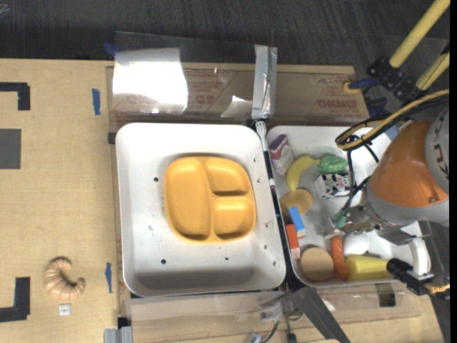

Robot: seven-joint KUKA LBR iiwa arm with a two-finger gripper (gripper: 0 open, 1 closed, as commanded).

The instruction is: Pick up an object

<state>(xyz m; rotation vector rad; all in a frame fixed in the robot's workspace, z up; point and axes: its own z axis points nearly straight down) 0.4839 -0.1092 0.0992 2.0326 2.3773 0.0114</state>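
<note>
The right bin [325, 133] holds several small objects: a yellow banana [301, 170], a green toy [332, 164], a white and purple packet [278, 148], an orange carrot [338, 256], a yellow bottle [368, 266] and a round tan piece [317, 262]. A blue and orange stick [295, 229] lies along the bin's left wall. My arm's orange band [407, 171] hangs over the right half of this bin. The gripper [351, 219] reaches down just above the carrot and the bottle, with a small teal item beside it.
The left bin [136, 191] carries a yellow divided plate [208, 197]. A tan croissant-shaped toy [64, 277] lies on the bench at the far left. Cables and yellow bars cross the upper right corner. A clear plastic sheet lies behind the bins.
</note>
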